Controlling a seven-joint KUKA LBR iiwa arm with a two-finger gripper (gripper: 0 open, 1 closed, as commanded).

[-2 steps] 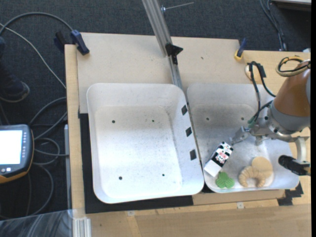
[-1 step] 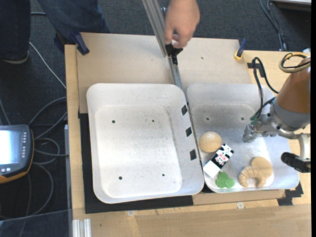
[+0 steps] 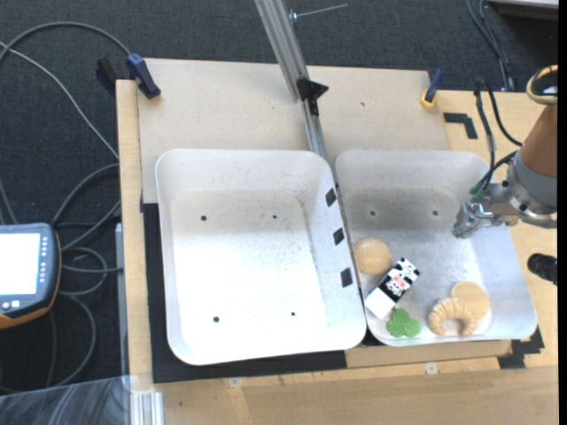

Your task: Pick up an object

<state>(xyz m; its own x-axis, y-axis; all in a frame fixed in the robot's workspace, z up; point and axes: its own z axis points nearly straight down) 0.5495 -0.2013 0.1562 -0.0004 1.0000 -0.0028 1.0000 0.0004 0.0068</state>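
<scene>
The objects lie at the near end of the right bin (image 3: 443, 171): a tan ball (image 3: 373, 257), a black-and-white block (image 3: 394, 286), a green piece (image 3: 404, 325) and a croissant-shaped item (image 3: 459, 308). The gripper (image 3: 467, 220) hangs over this bin's right side, beyond the croissant-shaped item; its finger state cannot be determined.

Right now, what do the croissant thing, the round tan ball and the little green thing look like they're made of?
The croissant looks like moulded plastic toy food: smooth tan ridges, faint shine. The round tan ball seems matte, maybe foam or soft plastic; hard to tell. The little green thing looks like bright plastic or rubber, evenly coloured. All lie in the right bin, which looks like scuffed white plastic.
</scene>
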